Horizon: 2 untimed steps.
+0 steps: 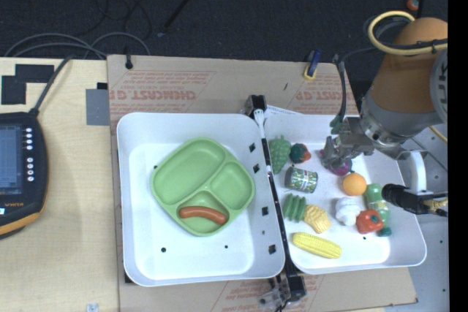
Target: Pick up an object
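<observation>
Several toy foods crowded the right bin; gripper hung over a purple piece at center-right, can't tell its opening. I'd drop straight down, clear of the orange.

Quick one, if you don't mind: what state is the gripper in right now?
Gripper: low over the right bin, by a purple object; open or closed cannot be told.

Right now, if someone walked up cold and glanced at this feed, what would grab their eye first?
Probably the green plate in the left bin, with a sausage in its near compartment. Next, the toy food crowding the right bin: a corn cob at the front, an orange further back. The hand hangs low over that bin's far side, just above the orange.
</observation>
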Motion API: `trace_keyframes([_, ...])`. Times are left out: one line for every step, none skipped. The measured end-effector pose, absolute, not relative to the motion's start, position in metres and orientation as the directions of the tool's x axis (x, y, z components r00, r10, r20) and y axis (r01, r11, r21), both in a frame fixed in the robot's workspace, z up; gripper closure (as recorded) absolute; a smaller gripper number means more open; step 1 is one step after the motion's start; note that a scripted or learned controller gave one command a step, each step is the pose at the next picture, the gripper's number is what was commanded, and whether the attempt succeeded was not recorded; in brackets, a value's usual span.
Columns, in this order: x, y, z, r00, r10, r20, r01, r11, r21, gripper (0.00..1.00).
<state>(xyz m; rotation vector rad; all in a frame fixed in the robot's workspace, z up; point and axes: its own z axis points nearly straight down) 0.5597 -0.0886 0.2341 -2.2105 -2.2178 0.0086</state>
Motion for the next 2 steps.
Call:
trace_keyframes([0.488, -0.031, 0.206, -0.004, 1.0, 0.005, 1.0, 0.004, -0.019, 1.0])
trace_keyframes([0.476, 0.031, 0.289, -0.008, 1.0, 0.003, 1.0, 0.008, 0.003, 1.0])
